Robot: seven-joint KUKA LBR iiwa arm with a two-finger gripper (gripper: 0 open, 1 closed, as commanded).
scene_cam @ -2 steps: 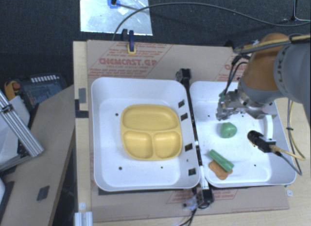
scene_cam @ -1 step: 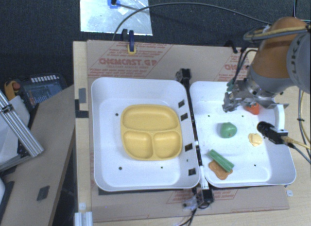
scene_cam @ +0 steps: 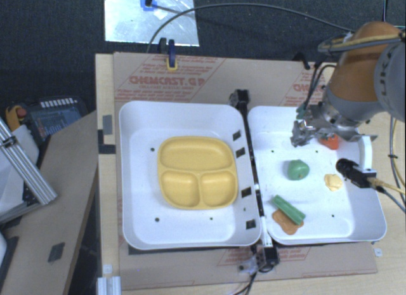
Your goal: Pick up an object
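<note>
Low over the right white bin, the metal two-finger claw hangs — whether it is open or closed cannot be told. Just below it lies a round green plastic object; a small orange-red piece sits right beside it — touching or not is unclear.

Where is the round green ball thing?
The green ball sits in the right bin, near its middle, just below the tool. A small yellow piece lies to its right.
</note>
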